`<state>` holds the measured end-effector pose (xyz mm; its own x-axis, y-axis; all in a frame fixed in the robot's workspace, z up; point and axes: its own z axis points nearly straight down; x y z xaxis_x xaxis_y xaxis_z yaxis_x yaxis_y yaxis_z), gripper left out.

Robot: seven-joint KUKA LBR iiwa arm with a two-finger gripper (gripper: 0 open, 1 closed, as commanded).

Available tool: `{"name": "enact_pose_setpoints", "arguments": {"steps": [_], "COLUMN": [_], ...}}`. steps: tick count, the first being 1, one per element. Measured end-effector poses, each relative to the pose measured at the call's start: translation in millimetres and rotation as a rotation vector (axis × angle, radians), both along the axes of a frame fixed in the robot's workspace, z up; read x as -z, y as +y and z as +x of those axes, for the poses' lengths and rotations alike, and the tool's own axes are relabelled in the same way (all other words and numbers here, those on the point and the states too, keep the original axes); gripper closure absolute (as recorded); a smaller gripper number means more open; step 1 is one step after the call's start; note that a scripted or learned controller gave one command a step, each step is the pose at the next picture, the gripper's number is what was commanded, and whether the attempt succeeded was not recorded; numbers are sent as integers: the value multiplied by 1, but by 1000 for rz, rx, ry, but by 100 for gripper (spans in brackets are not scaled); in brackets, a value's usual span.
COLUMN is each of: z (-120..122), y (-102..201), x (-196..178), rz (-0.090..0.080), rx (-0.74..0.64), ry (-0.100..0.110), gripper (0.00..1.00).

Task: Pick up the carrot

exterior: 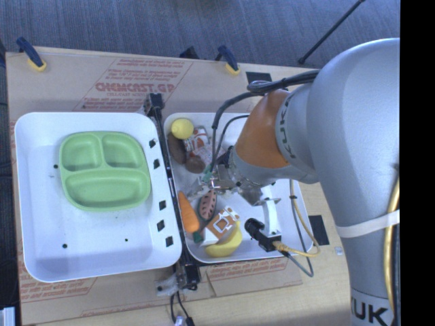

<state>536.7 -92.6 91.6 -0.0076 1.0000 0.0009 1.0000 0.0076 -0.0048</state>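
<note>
The carrot [188, 212] is orange with a green top and lies lengthwise against the left wall of the right bin [293, 251]. My gripper [212, 180] hangs low over the middle of that bin, just up and to the right of the carrot. It is apart from the carrot, and nothing shows in its grasp. The grey arm with its orange band [266, 140] covers the bin's right half.
Around the carrot lie a banana [224, 247], an orange-and-white box [223, 224], a striped brown piece [208, 203], two dark brown items [179, 150], a lemon [181, 128] and a red-and-white packet [200, 141]. The left bin [27, 202] holds a green divided plate [105, 170].
</note>
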Motion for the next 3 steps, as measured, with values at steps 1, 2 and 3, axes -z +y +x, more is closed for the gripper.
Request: {"name": "enact_pose_setpoints", "arguments": {"steps": [1,2,3], "z": [11,-22,3], "y": [-2,-4,2], "x": [0,0,0], "rz": [0,0,0], "rx": [1,-1,0], "ry": [-2,1,-1], "gripper": [0,0,0]}}
